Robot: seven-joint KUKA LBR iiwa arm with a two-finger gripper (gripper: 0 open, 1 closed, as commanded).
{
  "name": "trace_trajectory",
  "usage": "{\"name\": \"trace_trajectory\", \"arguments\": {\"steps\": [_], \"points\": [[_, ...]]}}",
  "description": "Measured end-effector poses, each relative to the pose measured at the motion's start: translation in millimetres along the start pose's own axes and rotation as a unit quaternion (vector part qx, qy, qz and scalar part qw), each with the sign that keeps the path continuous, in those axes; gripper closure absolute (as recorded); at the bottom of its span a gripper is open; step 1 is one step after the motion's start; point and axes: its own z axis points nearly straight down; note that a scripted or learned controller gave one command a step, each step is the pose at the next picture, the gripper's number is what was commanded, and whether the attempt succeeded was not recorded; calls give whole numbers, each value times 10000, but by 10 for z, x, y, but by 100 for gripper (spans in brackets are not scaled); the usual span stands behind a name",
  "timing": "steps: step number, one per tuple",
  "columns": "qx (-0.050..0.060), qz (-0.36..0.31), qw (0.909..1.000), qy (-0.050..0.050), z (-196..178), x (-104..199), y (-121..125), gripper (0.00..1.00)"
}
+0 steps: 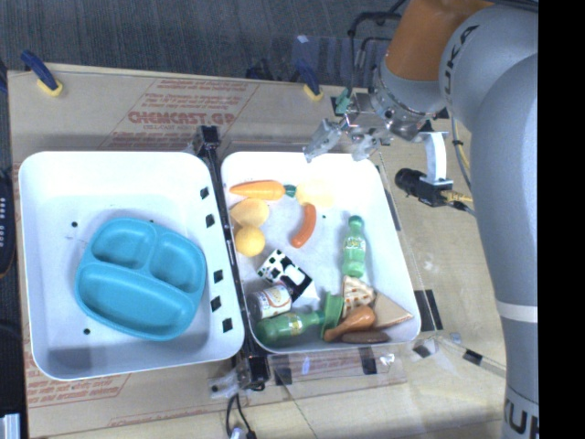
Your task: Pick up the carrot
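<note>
Camera view, looking down at a slant: the orange carrot with a green stub end (259, 189) lies on its side near the far wall of the right white plastic bin (391, 245), its green tip pointing right toward a pale yellow patch on the bin floor. Just nearer than the carrot sit two rounded yellow fruit-like pieces (248, 225), one behind the other, close to the bin's left wall. To their right a small orange-red sausage-shaped piece (304, 225) lies tilted, and further right a green bottle with a pale label (354, 246) lies lengthwise. A black-and-white patterned block (283, 270) rests in the middle, with a tin can (271, 301), a dark green bottle (291, 326) and several brown items crowded along the near wall.

The two-finger gripper (343, 138) hangs above the far rim of the right bin, well apart from the carrot and to its upper right. Its pale fingers appear spread apart with nothing between them. The grey arm with an orange band (426, 26) comes in from the right.

The left white bin (37, 273) holds a blue divided plastic tray (140, 275).
</note>
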Motion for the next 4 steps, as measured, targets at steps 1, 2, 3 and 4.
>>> {"name": "trace_trajectory", "arguments": {"steps": [1,2,3,4], "points": [[3,347,9994,10,1647,329,-135,0],[87,2291,9734,-4,1658,352,-16,0],[92,2234,9747,-1,1552,364,-5,100],[-26,2293,9733,24,596,954,-716,100]]}}
